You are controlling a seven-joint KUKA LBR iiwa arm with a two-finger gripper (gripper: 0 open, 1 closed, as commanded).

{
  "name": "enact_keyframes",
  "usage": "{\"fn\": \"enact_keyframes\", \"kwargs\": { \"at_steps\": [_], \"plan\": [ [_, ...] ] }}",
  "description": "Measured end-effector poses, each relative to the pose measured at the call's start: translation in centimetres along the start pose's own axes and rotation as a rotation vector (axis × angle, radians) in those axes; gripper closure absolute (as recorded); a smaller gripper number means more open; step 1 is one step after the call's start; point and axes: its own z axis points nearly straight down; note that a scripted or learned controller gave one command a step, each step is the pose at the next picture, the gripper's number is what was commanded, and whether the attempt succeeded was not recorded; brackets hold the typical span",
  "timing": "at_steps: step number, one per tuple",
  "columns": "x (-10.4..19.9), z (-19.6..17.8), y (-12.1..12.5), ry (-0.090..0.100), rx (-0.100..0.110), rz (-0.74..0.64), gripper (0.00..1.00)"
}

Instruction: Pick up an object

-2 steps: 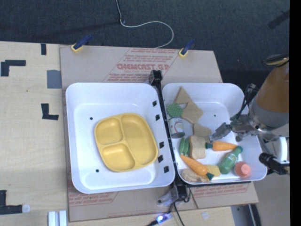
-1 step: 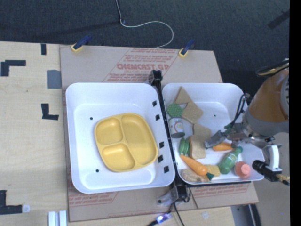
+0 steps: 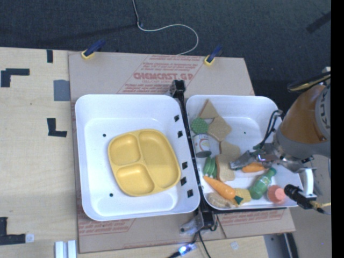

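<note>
Two white bins sit side by side on a cardboard sheet (image 3: pixel 161 74) printed "CHEMCAST GP" in red. The left bin (image 3: pixel 88 112) holds a yellow divided plate (image 3: pixel 143 162). The right bin (image 3: pixel 247 105) holds toy food: brown bread-like pieces, carrots, a green bottle (image 3: pixel 260 184). The gripper (image 3: pixel 239 160) is low there, touching a small orange carrot (image 3: pixel 252 169); its opening I cannot tell.

- Left bin (image 3: pixel 88 144): yellow divided plate (image 3: pixel 143 161), lying flat.
- Right bin (image 3: pixel 244 109): toy carrot (image 3: pixel 221 187), green bottle (image 3: pixel 260 184), cardboard pieces (image 3: pixel 217 123) crowded together.
- Gripper (image 3: pixel 242 160) low over right bin, beside a small orange piece (image 3: pixel 252 169).
</note>
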Motion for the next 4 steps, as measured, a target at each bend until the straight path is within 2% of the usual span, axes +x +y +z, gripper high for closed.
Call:
{"fn": "enact_keyframes", "kwargs": {
  "at_steps": [1,2,3,4],
  "plan": [
    [0.1,-1.5,0.4,-0.002,-0.012,-0.002,1.0],
    [0.5,-6.7,1.8,0.012,0.006,-0.006,1.0],
    [0.8,-12.9,2.2,0.007,0.006,-0.003,1.0],
    [0.9,-13.3,2.2,0.009,0.012,-0.002,1.0]
  ]
}}
